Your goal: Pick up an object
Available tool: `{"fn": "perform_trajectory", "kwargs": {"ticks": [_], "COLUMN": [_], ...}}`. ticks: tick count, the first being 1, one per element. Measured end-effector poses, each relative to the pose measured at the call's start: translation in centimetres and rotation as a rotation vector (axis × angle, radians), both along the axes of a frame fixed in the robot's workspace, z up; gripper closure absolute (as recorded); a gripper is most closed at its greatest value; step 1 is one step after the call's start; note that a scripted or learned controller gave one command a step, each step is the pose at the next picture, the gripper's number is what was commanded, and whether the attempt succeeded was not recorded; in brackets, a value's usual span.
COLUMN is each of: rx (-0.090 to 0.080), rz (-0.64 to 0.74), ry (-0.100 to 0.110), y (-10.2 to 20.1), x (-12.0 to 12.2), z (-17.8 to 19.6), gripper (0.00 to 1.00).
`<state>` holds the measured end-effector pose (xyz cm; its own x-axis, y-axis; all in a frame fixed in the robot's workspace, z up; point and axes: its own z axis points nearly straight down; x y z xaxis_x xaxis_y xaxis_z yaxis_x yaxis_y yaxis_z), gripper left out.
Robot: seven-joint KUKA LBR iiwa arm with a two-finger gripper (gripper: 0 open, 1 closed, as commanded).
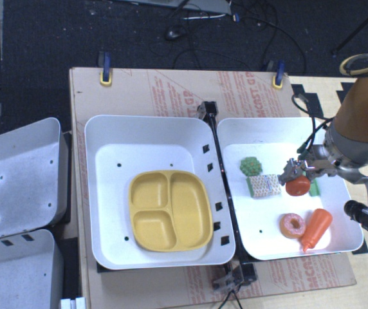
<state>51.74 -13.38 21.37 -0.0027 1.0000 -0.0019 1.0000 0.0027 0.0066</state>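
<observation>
The right bin [269, 134] holds a green broccoli piece [250, 166], a speckled sponge-like block [264, 185], a red tomato [298, 187], a pink frosted donut [293, 224] and an orange carrot [316, 228]. My gripper [294, 170] hangs over the right bin, just above and touching the top of the red tomato, right of the speckled block. A green piece [315, 188] peeks out beside the tomato. The arm's orange band [366, 105] and grey wrist [353, 148] enter from the right.
The left bin [107, 140] carries a yellow three-compartment plate [170, 210]. A black divider [219, 172] runs between the bins. Spare white bins [20, 172] lie off the bench at left. Clamps [106, 76] hold the board's far edge.
</observation>
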Motion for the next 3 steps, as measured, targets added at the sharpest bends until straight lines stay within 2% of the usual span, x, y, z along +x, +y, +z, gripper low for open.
{"fn": "perform_trajectory", "kwargs": {"ticks": [1,2,3], "rx": [0.000,0.003,0.003], "rz": [0.000,0.005,0.005], "ry": [0.000,0.007,0.007], "y": [0.0,5.4,11.2], "x": [0.2,0.8,0.9], "z": [5.3,4.1,4.4], "gripper": [1.00,1.00,1.00]}}
